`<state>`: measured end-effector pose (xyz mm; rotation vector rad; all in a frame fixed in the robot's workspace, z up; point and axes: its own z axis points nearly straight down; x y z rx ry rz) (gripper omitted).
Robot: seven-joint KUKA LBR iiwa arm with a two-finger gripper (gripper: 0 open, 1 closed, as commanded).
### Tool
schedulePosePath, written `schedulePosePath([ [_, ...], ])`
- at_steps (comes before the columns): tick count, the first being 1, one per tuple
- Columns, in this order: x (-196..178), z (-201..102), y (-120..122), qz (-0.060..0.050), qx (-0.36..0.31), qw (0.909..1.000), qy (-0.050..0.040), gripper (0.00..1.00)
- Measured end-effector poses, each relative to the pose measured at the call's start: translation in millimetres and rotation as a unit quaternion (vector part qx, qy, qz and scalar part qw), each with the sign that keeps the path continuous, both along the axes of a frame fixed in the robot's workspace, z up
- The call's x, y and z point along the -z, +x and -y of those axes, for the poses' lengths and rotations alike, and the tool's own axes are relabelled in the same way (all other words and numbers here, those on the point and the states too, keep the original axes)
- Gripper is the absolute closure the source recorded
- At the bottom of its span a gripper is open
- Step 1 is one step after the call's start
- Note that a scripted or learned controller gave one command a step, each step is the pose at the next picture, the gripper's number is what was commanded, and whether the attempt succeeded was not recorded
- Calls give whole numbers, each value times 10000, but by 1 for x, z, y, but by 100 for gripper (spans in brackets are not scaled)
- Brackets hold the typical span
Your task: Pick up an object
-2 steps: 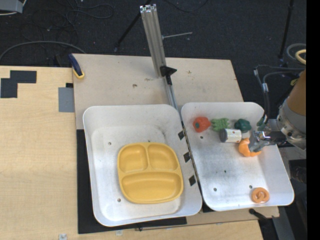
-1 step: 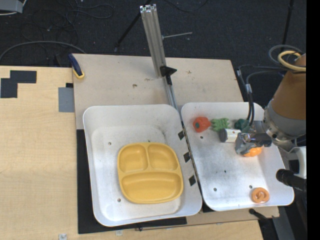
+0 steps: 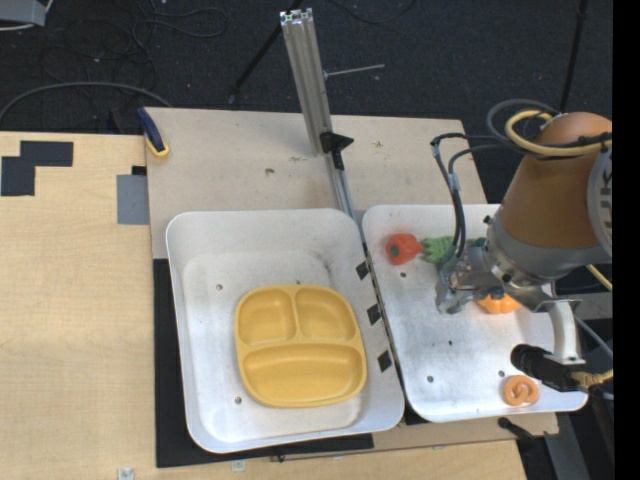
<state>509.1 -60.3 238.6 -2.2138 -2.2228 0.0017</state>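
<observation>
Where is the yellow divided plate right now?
The yellow divided plate lies in the left bin, toward its lower middle, across the divider from the bin where the hand works.

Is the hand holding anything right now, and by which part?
Cannot tell: the hand is low in the right bin beside an orange object; no grip is visible.

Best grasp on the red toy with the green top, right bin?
Likely the round red body, from straight above, closing across it. Its near and far sides are free; the green leafy end lies to its right, next to the end effector.
</observation>
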Motion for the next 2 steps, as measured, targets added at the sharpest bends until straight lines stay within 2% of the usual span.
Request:
schedulePosePath([
  [1,12,-57,-2,-3,-4,10000,-1,100],
  [2,3,-106,-7,8,-6,10000,-4,100],
])
